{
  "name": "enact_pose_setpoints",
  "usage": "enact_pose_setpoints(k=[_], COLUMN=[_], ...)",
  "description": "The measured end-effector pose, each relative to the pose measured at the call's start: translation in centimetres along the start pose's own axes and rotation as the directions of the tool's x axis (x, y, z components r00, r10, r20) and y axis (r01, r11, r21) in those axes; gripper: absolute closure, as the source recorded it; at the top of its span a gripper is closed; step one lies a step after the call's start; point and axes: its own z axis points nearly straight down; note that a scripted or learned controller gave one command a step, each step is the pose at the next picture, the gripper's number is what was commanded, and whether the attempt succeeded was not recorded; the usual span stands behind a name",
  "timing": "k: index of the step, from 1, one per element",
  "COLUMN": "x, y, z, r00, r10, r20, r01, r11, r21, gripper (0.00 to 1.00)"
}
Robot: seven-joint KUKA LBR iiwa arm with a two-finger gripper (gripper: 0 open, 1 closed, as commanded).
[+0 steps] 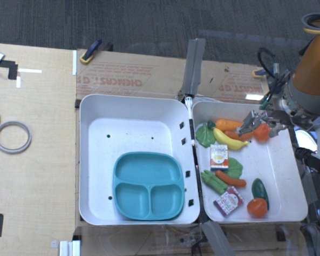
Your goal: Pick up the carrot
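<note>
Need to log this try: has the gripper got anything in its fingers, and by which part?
Cannot be told. The gripper is down among the carrot, banana and tomato, too small and cluttered to judge.

Glossy white plastic bins [88,147], a matt teal plastic tray [148,184], brown printed cardboard [152,78] behind, pale wood-grain bench [33,171] at left

Bright, even overhead light — soft shadows, slight blur throughout
</note>
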Motion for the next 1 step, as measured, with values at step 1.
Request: enact_pose_setpoints(k=[1], x=[-0.32], y=[-8.28], z=[10.74], r00=[0.996], r10=[-0.089], r20=[-0.001], r01=[0.089], r11=[0.996], r21=[0.000], gripper=[0.00])
